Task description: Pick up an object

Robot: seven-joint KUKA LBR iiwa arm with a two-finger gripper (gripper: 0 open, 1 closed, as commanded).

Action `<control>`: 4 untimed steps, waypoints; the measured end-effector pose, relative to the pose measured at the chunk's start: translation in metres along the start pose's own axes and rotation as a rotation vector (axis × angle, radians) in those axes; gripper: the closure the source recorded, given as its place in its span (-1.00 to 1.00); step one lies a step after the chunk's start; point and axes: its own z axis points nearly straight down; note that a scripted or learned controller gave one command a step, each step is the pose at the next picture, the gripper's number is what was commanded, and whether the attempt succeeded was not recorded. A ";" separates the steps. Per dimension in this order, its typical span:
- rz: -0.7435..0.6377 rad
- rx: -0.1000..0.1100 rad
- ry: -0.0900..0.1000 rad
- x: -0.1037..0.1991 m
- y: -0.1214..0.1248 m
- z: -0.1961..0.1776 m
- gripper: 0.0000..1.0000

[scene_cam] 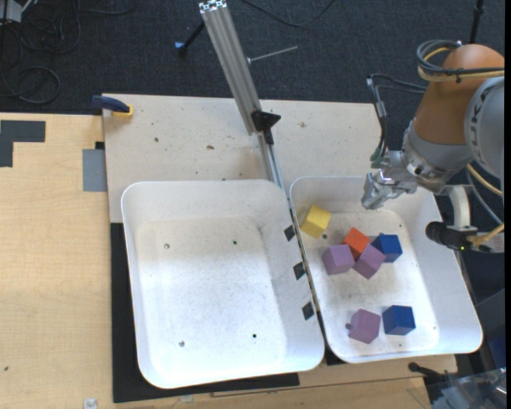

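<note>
Gripper above the right bin's far edge

Gripper (376, 196) hangs over the far part of the right bin (460, 313); whether it is wide or narrow I cannot tell. Below lie a yellow cube (316, 221), an orange cube (357, 240), three purple cubes (338, 258) and two blue cubes (399, 319).

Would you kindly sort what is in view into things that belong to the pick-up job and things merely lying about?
Job: gripper; right bin; yellow cube; orange cube; three purple cubes; two blue cubes.
Lying about: left bin; aluminium bar; floor cables.
</note>
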 end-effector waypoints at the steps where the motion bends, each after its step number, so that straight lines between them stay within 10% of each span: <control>1: 0.000 0.000 0.001 0.000 0.001 -0.043 1.00; 2: -0.002 0.002 0.001 -0.001 0.001 -0.067 1.00; 4: -0.004 0.007 0.004 0.092 -0.033 -0.065 1.00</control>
